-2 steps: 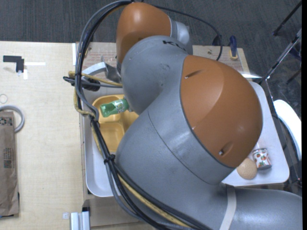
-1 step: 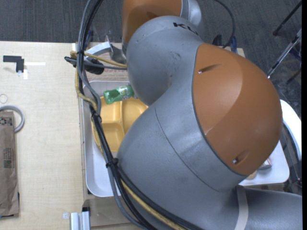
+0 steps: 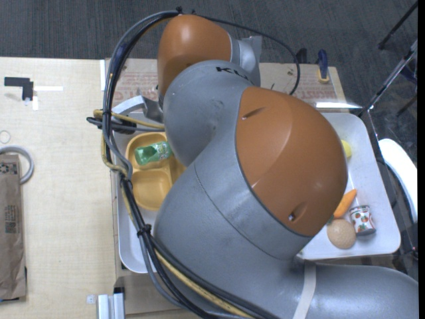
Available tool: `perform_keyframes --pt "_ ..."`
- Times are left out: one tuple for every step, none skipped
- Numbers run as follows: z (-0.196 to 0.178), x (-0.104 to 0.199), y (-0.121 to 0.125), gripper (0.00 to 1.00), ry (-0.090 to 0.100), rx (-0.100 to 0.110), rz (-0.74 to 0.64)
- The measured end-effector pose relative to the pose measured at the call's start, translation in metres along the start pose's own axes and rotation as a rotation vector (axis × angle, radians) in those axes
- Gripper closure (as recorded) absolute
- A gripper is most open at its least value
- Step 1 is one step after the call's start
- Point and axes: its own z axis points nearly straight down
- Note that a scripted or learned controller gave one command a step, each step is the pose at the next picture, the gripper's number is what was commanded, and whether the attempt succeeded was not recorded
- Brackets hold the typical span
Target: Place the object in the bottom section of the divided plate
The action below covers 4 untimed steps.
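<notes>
We see the big grey arm with its orange domes (image 3: 265,178) covering most of the middle, black cables (image 3: 126,72) looping along its left side. Under it lies the pale wood-grain surface (image 3: 60,125), and beyond that a dark grey carpeted floor (image 3: 80,18) across the top.

The right shallow white bin (image 3: 372,171) shows past the arm; the left white bin (image 3: 129,251) shows as a strip of rim and floor beside the cables. In the left bin sits the yellow divided plastic plate (image 3: 149,181), largely covered by the arm. A crumpled green object (image 3: 153,153) lies in the plate's upper visible section; the section below it, nearer us, shows bare yellow.

In the right bin, near its lower corner, we find a tan egg-shaped ball (image 3: 341,234), a small patterned can (image 3: 362,220) just beside it, and an orange carrot-like piece (image 3: 344,203) above them. A brown paper bag (image 3: 12,224) lies at the left edge with print too small to read. A dark letter "K" marks the grey casing.

The claw is hidden, so we cannot tell its state.
</notes>
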Motion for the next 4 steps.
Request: perform_keyframes --pt "0.001 -0.001 0.005 1.00 0.005 -0.008 -0.474" --pt "0.002 -0.012 -0.001 1.00 0.021 -0.001 -0.087" --pt "0.012 -0.020 0.002 0.00 -0.015 -0.001 -0.081" --pt "0.012 -0.020 0.002 0.00 -0.014 -0.002 -0.081"
